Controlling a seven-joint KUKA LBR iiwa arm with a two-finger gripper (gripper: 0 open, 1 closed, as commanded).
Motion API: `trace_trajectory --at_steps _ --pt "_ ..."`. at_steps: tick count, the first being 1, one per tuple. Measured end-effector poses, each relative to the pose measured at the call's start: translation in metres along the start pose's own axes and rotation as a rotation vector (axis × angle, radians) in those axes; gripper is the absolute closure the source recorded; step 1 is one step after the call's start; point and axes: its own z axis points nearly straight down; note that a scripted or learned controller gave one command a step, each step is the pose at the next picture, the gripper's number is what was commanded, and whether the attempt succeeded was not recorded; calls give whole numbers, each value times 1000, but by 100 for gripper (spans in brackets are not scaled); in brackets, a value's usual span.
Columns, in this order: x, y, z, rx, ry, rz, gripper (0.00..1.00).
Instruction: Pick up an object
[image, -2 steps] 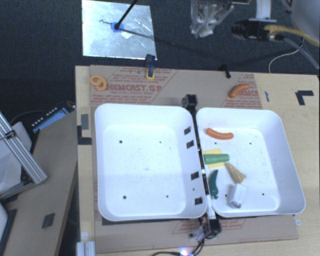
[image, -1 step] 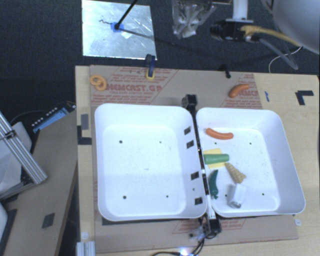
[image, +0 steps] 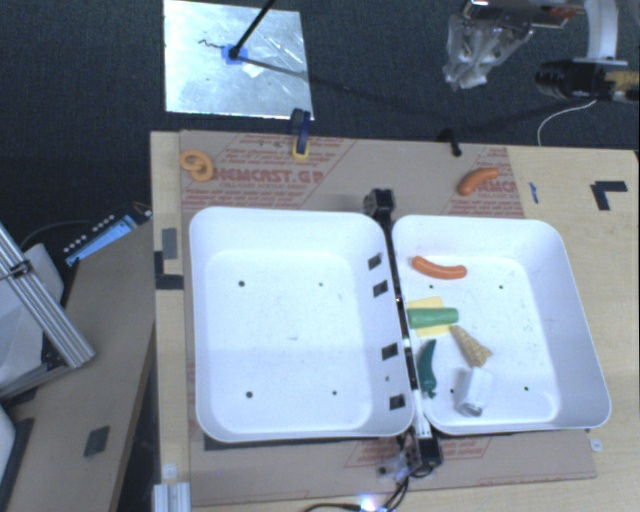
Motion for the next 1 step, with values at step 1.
trace_trajectory --at_steps 1 --pt "46 -1 -17 -4 6 -17 100"
